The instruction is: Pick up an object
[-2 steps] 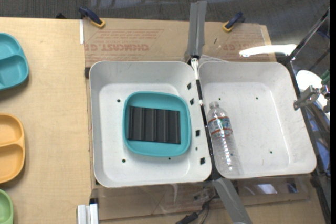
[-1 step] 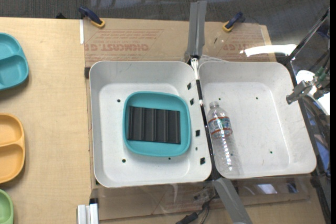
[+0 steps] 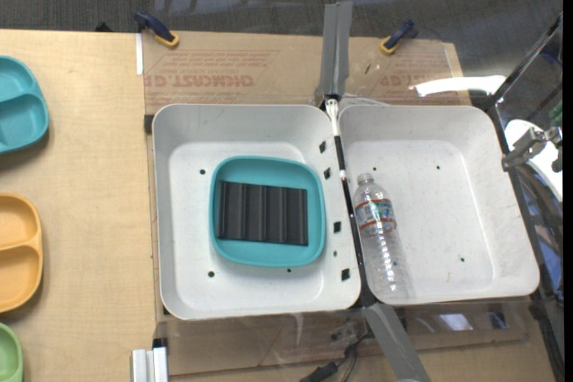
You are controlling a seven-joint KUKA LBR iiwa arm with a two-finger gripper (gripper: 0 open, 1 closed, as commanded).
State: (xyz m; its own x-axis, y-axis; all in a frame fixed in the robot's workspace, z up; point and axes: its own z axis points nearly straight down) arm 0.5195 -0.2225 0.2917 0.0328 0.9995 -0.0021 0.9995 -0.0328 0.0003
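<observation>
The water bottle (image 3: 378, 233) lies on its side against the right bin's (image 3: 466, 277) far wall, well apart from the gripper (image 3: 535, 146) at the near rim. Its grip I cannot tell. Best to straddle the bottle's body crosswise, minding that wall.

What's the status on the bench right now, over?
Water bottle lying on its side in right bin, by the left wall, untouched. Teal tray sits in left bin. Nothing on top of the bottle.
</observation>
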